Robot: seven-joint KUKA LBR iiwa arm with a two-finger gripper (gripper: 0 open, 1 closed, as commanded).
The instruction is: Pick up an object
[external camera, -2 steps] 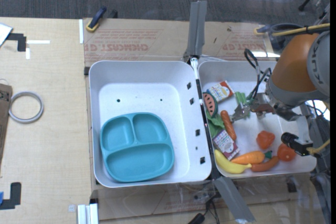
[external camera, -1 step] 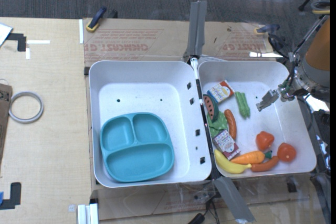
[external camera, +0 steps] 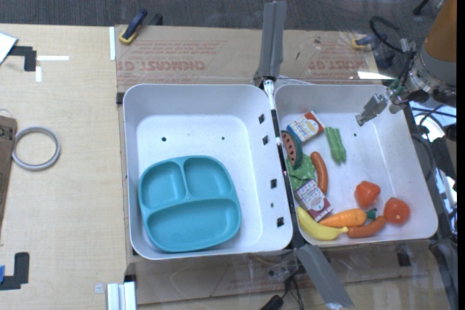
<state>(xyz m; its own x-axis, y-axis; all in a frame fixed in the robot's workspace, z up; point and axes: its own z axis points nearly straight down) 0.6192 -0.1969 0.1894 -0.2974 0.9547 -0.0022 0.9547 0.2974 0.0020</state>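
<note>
Mirrored "CHEMCAST" lettering was seen on cardboard sheet (external camera: 174, 54), upper centre. Gripper (external camera: 374, 109) was hung over right bin (external camera: 415, 156); fingers' state could not be told.

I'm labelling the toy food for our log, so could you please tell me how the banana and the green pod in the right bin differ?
The banana is yellow, while the green pod is green. The banana is curved and lies near the bin's front edge, touching the orange carrot; the green pod is straight and lies apart from the other items, farther back. The banana also looks thicker than the green pod. Both are elongated toy foods lying flat in the right bin.
</note>
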